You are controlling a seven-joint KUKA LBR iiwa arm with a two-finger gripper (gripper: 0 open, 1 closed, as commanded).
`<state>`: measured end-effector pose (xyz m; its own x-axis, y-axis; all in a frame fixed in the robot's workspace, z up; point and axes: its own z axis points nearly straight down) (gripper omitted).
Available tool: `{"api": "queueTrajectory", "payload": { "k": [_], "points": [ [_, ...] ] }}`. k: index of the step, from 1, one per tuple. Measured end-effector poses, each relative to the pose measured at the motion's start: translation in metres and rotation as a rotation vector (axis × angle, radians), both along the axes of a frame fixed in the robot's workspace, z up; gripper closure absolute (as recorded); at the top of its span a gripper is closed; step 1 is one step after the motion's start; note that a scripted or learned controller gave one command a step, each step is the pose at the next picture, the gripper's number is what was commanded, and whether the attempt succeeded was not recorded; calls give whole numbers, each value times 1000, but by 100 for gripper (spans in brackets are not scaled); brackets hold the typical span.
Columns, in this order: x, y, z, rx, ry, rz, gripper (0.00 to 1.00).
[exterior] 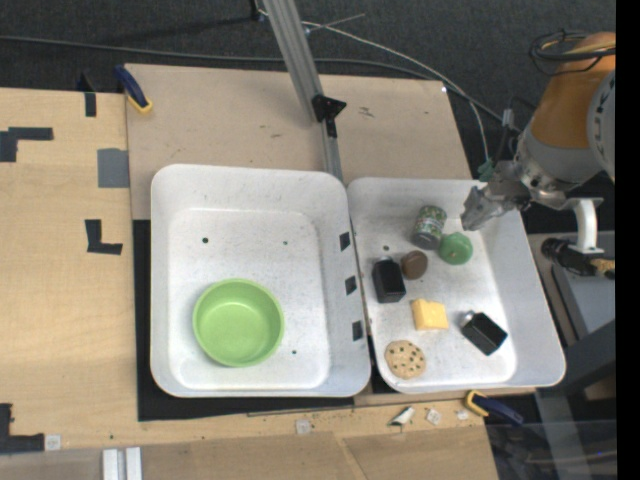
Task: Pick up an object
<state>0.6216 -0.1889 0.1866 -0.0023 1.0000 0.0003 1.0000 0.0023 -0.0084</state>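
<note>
Where bins [300, 183] sit, tan bench [60, 288].

Two white bins [250, 183] [505, 363]. One green bowl [238, 322]. One small can [430, 225], one green round piece [456, 249], one brown ball [414, 264], two black blocks [388, 280] [484, 333], one yellow block [430, 315], one cookie [405, 359].

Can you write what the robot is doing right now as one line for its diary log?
task: pick up an object | gripper: over right bin, beside green disc and can | holding: nothing seen | left bin: green bowl
</note>
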Motion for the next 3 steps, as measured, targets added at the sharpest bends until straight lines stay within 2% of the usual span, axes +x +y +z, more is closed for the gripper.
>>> {"api": "queueTrajectory", "payload": {
  "k": [1,2,3],
  "points": [
    [-3,2,-68,0,1,-1,0],
    [-2,2,-99,-2,-7,-2,0],
    [-3,3,-88,-2,-7,-1,100]
  ]
}}
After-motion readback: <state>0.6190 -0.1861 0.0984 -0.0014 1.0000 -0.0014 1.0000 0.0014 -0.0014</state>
